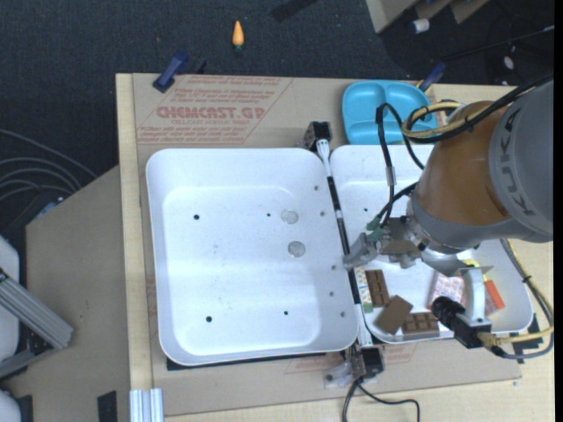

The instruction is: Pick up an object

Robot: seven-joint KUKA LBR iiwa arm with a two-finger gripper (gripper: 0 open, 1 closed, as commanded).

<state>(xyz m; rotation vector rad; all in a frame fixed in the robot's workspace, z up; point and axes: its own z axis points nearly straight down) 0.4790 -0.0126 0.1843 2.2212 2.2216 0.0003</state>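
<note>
Mostly the right bin (350, 167) is hidden: arm (479, 178) covers its centre and right side, so contents are seen only at the lower edge. Jaws (369, 246) are hard to make out — a small dark/metal tip near the left wall of the right bin, partly under the wrist; spread vs. pressed together can't be told, and nothing is seen pinched.

Objs visible in the right bin, lower part: brown chocolate-type bar (375, 287) w/ segmented top, just below the jaws' tip; flat brown cardboard-like piece (393, 313) beside it; second brown bar (421, 324) touching that piece; white/red printed packet (449, 287), glossy; orange item (493, 296), partly covered by a white strip. Exact overlaps by the black fitting (450, 311) can't be resolved.

Left bin (176, 236): shallow white plastic, rounded corners, smooth; two small grey discs (293, 233) near its middle-right.

Desk (141, 148) is tan board w/ red printed lettering. Blue moulded tray (374, 104) sits behind the right bin, partly cut by cables (384, 139). Blue clip (170, 71) at desk's far-left corner; small orange thing (237, 33) on dark floor beyond.

Arm pose: enters from right, orange band above grey wrist, tilted down-left over the right bin, tip low near the bin divider.
</note>
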